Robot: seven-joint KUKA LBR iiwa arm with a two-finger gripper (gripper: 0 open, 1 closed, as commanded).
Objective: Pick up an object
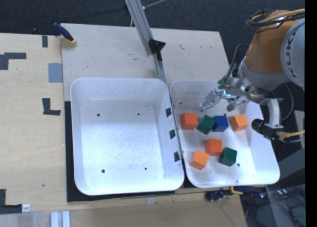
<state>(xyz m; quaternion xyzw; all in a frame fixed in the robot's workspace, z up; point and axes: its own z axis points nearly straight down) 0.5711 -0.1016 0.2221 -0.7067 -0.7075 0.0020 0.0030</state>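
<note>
Pale wooden boards form the bench [124,53], with dark floor behind it and 2 shallow white bins side by side on a black mat. On the camera's left, the larger bin [79,122] shows bare white floor with a few small dark specks.

On the camera's right, the smaller bin [265,169] holds 7 cubes. 4 stand in a row across its middle: an orange cube [188,120], a dark green cube [206,124] touching a blue cube [221,122], then a lighter orange cube [238,122] just beside that. Nearer the front edge lie 3 more: a red-orange cube [213,146], an orange cube at the front [199,159] and a second green cube [228,156].

Reaching in from the right, the grey and orange arm [270,53] hangs its gripper [221,100] over the far part of this bin, just above the row. Its 2 metal fingers [209,102] stand spread apart with nothing between them, and no cube is lifted.
</note>
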